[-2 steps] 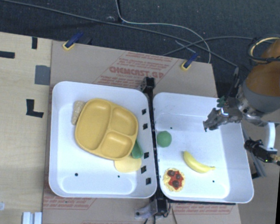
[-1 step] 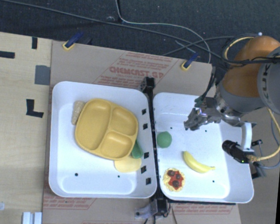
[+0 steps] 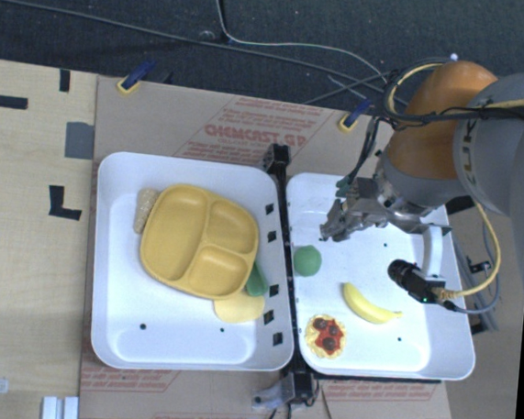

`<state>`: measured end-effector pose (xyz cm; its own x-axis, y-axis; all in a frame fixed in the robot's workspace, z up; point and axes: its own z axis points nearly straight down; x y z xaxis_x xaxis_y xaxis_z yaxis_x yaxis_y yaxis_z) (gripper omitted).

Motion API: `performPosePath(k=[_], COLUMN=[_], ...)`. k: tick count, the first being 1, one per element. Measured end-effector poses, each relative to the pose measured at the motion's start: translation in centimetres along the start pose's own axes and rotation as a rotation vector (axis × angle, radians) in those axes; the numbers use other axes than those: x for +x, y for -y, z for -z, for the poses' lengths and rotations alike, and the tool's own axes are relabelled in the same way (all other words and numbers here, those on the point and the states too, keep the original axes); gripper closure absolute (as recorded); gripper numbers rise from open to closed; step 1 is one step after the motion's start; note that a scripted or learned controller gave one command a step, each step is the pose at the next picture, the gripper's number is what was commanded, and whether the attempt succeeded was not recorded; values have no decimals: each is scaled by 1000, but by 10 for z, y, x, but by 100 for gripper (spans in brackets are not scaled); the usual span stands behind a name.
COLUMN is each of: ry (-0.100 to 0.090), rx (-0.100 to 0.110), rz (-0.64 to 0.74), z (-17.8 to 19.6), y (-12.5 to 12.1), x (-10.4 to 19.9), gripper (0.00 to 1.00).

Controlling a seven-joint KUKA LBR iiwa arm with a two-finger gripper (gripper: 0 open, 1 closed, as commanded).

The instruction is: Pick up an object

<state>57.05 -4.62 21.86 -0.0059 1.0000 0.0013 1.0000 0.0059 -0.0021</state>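
My claw hangs over the right bin near its left wall, grip state indiscernible; green ball just below, banana toward centre.

Well left of the pincer, on the pale wooden bench: black tape marks and a grey patch. Beneath both white bins, a cardboard sheet with red print. Just above the pincer, a yellow-and-blue clip on the cardboard's far edge; far to the upper left, a second such clip. Beyond those, thin black cables across dark carpet. Just left of the pincer, black clamps along the seam between the bins.
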Motion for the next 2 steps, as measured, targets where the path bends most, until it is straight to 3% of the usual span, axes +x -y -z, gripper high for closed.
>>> performPosePath(k=[2], ry=[0], rx=[0], rz=[3], z=[5], y=[7], x=[126], gripper=[100])
